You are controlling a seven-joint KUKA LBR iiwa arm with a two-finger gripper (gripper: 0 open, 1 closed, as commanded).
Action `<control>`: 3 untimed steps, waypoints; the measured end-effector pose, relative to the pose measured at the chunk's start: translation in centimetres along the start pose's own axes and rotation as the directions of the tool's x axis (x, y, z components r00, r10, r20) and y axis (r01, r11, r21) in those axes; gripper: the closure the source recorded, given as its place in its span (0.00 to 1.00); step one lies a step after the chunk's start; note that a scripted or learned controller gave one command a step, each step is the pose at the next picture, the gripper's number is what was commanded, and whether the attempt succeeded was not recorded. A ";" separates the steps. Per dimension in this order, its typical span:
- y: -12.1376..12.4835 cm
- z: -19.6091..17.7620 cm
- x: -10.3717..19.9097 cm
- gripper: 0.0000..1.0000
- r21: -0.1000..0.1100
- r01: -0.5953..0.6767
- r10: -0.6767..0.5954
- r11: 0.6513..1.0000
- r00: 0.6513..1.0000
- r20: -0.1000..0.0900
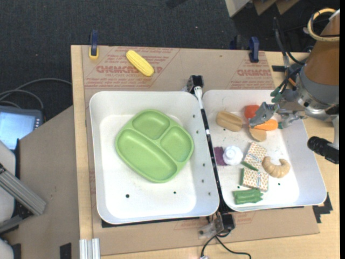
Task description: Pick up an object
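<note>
Crowding was the main risk: seen from above, the end effector [268, 114] hung low in the right bin [310, 190], touching or just over the orange piece [266, 125], its opening unreadable; a descent could nudge the neighbouring bread roll [230, 121] instead.

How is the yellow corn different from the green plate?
The corn is yellow, while the plate is light green. The corn is small and long; the plate is much bigger, roundish, and split into three sections. The corn lies on the brown board behind the bins, while the plate sits inside the left bin. Both lie away from the gripper.
</note>
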State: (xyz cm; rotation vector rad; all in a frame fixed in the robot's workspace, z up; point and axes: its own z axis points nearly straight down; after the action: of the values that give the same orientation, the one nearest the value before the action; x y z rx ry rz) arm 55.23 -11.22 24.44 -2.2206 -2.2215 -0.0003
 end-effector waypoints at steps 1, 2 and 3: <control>-3.5 10.2 -9.0 0.00 0.011 -0.011 0.011 1.000 1.000 0.000; 1.3 16.1 -7.0 0.00 -0.001 0.002 -0.002 1.000 1.000 -0.002; 8.5 16.2 -8.6 0.00 0.030 0.008 -0.008 1.000 1.000 -0.007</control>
State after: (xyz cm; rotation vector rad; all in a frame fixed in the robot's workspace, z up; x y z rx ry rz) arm 63.69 -19.77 8.23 -2.1930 -2.2121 0.0258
